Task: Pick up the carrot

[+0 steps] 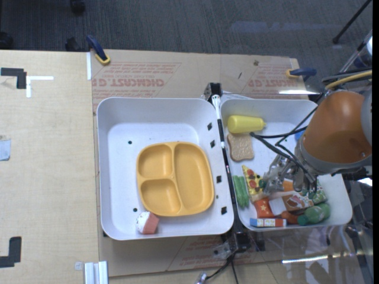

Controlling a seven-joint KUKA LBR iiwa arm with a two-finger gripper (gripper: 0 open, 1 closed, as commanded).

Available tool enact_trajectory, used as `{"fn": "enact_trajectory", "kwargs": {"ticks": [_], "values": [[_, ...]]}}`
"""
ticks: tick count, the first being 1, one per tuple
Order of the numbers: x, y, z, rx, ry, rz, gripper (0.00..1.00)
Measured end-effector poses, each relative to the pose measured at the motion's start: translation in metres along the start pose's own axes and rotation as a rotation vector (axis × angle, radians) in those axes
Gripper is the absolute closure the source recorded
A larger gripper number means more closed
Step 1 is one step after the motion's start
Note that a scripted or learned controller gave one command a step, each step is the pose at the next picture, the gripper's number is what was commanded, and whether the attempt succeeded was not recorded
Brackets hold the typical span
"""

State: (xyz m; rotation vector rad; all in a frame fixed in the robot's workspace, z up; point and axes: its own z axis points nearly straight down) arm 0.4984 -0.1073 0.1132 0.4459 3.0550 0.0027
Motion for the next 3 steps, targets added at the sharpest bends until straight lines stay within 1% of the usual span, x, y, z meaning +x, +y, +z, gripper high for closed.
{"fn": "enact_trajectory", "kwargs": {"ticks": [1, 2, 3], "values": [[0.000, 0.000, 0.000, 0.000, 0.000, 0.000, 0.00], [-0.004, 0.001, -0.010, -0.001, -0.007, 0.000, 1.00], [-0.007, 0.001, -0.019, -0.003, -0.015, 0.000, 1.00]]}}
